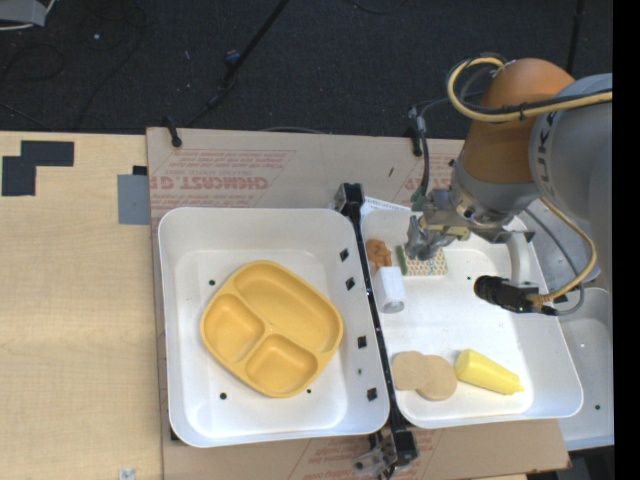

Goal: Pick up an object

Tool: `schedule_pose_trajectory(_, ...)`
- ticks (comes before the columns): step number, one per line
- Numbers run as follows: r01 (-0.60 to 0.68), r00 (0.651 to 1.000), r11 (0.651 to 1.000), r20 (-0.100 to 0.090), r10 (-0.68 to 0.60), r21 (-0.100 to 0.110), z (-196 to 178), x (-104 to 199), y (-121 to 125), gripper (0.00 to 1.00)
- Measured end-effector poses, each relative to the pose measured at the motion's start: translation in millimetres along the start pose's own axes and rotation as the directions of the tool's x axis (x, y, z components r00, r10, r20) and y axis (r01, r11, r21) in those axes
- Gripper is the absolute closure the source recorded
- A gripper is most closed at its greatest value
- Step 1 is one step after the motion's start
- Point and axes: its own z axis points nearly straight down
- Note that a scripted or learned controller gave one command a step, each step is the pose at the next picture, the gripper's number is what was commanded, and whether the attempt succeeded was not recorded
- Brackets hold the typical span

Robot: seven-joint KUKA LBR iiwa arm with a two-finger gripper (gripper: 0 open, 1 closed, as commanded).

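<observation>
Camera view: arm [530, 138] bends down over right bin's [545, 358] far corner; gripper [425, 240] state I cannot tell.

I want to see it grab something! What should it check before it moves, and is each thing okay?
1. End effector over the right bin: ok, it sits near the far left corner.
2. Something to grab close by: ok, a white cylinder and an orange-brown piece lie near it.
3. Already holding something: cannot tell.
4. Other choices: ok, a yellow cone-shaped object and two tan discs lie at the near side.
5. Left bin: ok, a yellow divided plate rests inside.
</observation>
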Motion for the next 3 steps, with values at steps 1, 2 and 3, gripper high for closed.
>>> schedule_pose_trajectory(1,0.002,1.000,1.000,-0.001,-0.002,-0.001,-11.0,57.4,-6.7,1.00)
schedule_pose_trajectory(2,0.001,1.000,1.000,0.000,-0.001,0.000,-20.7,100.8,-18.4,1.00)
schedule_pose_trajectory(3,0.002,1.000,1.000,0.000,-0.002,-0.001,-32.1,155.0,-32.4,1.00)
